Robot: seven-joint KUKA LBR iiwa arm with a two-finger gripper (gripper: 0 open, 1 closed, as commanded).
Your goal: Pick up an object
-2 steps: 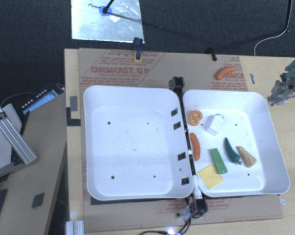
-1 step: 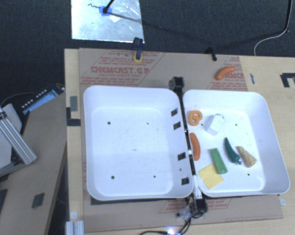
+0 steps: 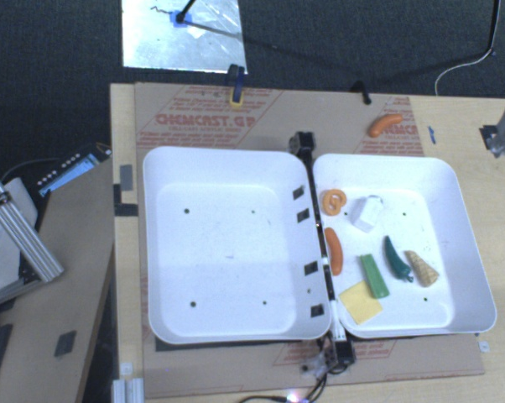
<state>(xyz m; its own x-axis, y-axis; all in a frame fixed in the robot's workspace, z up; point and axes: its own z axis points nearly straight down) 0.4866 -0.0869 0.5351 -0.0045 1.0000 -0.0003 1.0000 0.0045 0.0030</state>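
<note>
Gripper (image 3: 502, 133) seen as a grey piece at right edge, beyond both bins, well apart from every object; degree of opening cannot be told; nothing seen in its hold. Shallow white plastic left bin (image 3: 227, 242) beside shallow white plastic right bin (image 3: 464, 225). Lying in right bin, by size: flat yellow square (image 3: 360, 302); green rectangular block (image 3: 373, 276); orange-red sausage shape (image 3: 334, 252) against left wall; dark teal curved piece (image 3: 396, 259); tan cone (image 3: 422, 268); white block (image 3: 367, 213); orange ring (image 3: 333, 201). Second orange sausage shape (image 3: 385, 125) outside on brown printed sheet (image 3: 202, 117).
</note>
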